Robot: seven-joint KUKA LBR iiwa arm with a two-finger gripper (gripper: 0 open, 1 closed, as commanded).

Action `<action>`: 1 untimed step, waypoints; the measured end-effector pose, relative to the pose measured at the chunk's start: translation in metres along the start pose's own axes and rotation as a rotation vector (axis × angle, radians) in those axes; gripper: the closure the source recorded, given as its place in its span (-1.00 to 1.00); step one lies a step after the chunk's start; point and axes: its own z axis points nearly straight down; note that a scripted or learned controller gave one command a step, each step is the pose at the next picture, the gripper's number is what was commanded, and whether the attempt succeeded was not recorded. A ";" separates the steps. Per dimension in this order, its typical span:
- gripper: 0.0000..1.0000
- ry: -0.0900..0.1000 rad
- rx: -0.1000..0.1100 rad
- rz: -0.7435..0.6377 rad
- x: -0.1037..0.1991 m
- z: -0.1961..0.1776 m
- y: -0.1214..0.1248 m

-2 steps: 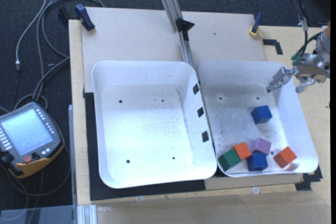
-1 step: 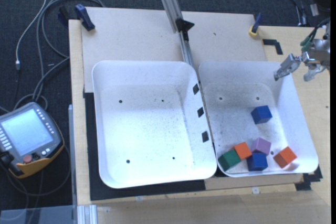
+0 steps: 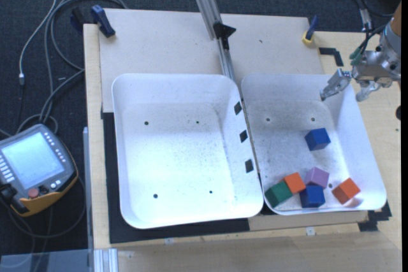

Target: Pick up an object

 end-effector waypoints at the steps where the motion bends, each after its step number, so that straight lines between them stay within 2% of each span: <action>1: -1.00 -0.004 -0.008 0.004 -0.022 -0.028 -0.019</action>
